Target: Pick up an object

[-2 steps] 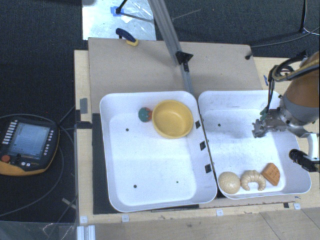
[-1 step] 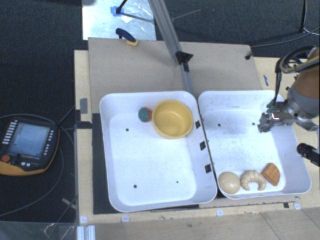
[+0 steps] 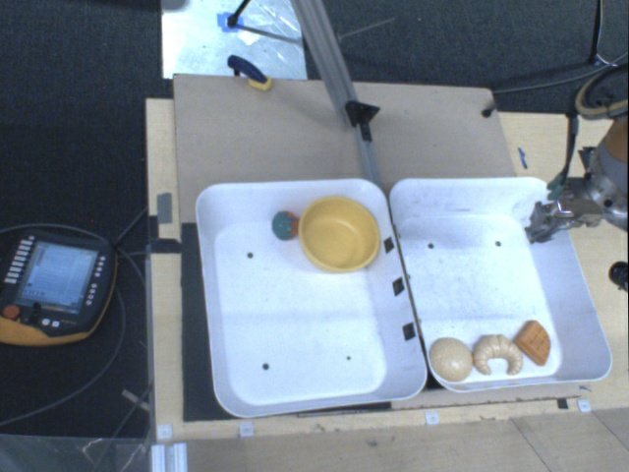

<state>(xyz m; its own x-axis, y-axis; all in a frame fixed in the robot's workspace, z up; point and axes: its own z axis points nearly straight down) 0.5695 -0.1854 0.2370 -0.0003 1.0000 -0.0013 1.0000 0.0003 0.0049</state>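
A yellow bowl (image 3: 339,234) sits at the back of the left bin (image 3: 295,362), with a small teal and red ball (image 3: 285,225) touching its left side. Along the front wall of the right bin (image 3: 472,264) lie a pale round bun (image 3: 451,359), a croissant (image 3: 498,353) and an orange waffle-like piece (image 3: 534,342). My gripper (image 3: 543,222) hangs over the right bin's back right rim, far from all of these. Nothing shows between its fingers.
A grey pole (image 3: 329,52) slants across the board behind the bins. A blue and yellow clamp (image 3: 248,72) sits at the board's back left. A teach pendant (image 3: 49,283) lies on the floor at left. Cables run at the back right.
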